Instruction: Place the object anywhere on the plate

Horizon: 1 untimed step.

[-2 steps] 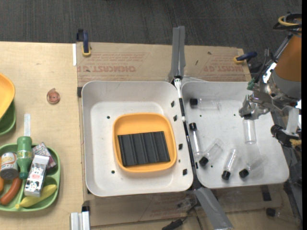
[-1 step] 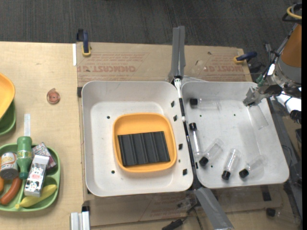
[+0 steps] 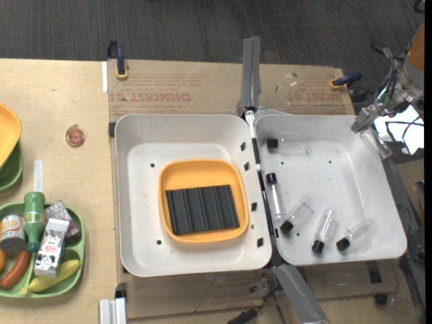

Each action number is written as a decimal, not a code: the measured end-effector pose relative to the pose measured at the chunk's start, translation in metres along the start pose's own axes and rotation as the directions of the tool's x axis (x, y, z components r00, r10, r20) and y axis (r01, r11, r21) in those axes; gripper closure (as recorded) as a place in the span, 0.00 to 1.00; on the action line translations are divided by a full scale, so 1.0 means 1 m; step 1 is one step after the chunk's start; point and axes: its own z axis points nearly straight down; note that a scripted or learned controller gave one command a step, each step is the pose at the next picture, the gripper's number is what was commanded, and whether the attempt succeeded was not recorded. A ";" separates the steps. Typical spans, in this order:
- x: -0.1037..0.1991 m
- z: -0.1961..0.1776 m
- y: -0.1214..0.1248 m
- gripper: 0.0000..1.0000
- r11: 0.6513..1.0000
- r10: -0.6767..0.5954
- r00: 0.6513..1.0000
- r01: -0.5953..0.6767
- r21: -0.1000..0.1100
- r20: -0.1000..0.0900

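An orange plate [image 3: 200, 169] sits in the middle of the left bin [image 3: 135, 181]. A dark grey ribbed rectangular block [image 3: 202, 208] lies flat on the plate, slightly toward its front. My gripper [image 3: 371, 128] hangs over the far right corner of the right bin [image 3: 378, 248], far from the plate and the block. Nothing is visibly held in it.
Several clear vials with black caps lie in the right bin: one at the back left [image 3: 287, 144], one along the left wall [image 3: 273, 191], others at the front [image 3: 322, 228]. Left of the bins stands a green tray of toy food [image 3: 40, 245].
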 end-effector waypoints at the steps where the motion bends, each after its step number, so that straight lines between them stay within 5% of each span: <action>1: -0.004 -0.034 0.010 1.00 0.974 -0.225 0.974 0.225 -0.001 0.000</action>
